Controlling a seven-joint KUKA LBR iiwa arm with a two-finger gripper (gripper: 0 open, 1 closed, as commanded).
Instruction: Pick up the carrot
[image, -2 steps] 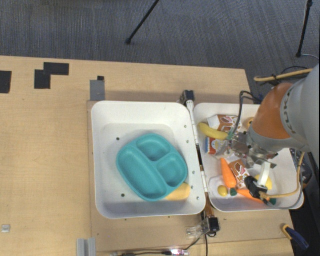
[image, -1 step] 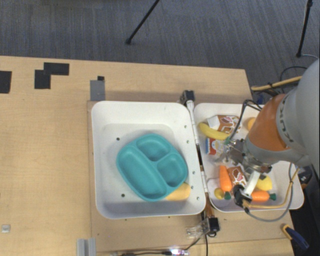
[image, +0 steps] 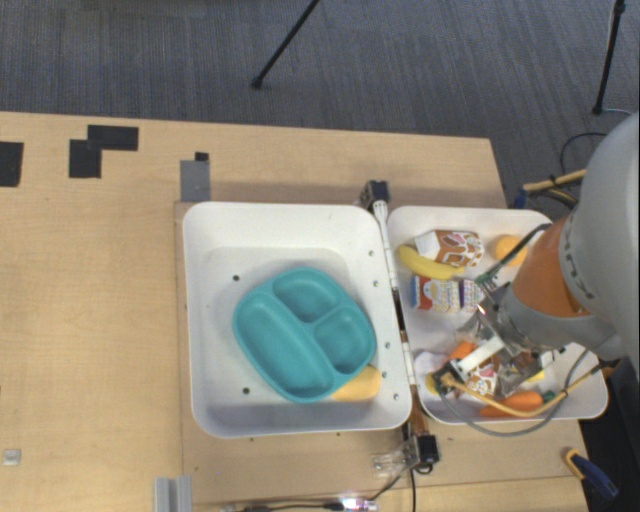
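The gripper (image: 488, 370) is down inside the right bin (image: 590, 405), low among the clutter at the bin's near end, with the grey arm (image: 600, 250) and its orange band (image: 545, 275) hanging over the bin's right half. How far it is open I cannot tell, because wrist, cables and toys crowd together there; nothing shows plainly as clamped. The carrot (image: 512, 404) lies along the near wall of the right bin, just below and a little right of the gripper, orange with a hint of green at its right end. It looks close to the tool, maybe touching, but not lifted. My reading is that the step in hand is the reach-and-grasp, with the pick not yet secured. The next move calls for settling the tool squarely over the carrot's body, closing on it across its narrow width, then rising straight up clear of the neighbouring pieces. Farther back in the same bin sit a banana (image: 425, 263) and a small carton (image: 440, 293); the left bin (image: 200, 300) holds a teal divided plate (image: 300, 335).
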